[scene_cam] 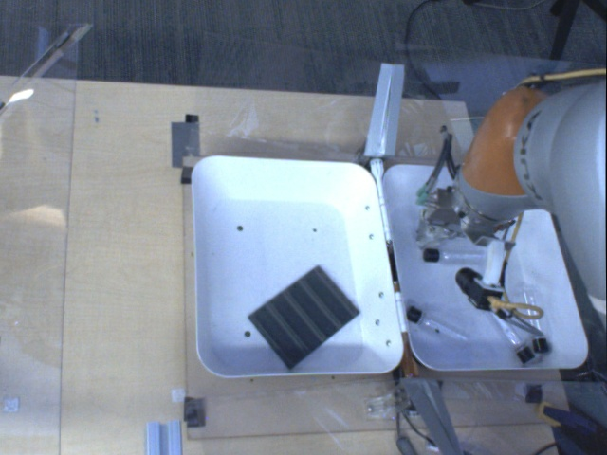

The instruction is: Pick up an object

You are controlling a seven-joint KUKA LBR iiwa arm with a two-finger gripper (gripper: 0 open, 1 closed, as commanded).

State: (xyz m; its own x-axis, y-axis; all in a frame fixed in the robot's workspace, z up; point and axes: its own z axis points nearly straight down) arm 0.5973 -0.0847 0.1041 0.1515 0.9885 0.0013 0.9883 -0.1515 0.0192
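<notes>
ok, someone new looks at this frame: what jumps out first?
Probably the dark ribbed slab, lying at an angle near the front of the left bin. Next, the grey arm with its orange band, reaching in over the right bin, where small dark items lie scattered.

1. Light wood table [95, 254] takes up most of the shot, pretty plain surface.
2. Dark grey carpet floor [237, 17] runs along the top, past the table's far edge.
3. Black cable [414, 22] loops across the carpet at the upper right.
4. Clear plastic sheeting [38, 207] lies over the table's left side, catching some glare.
</notes>
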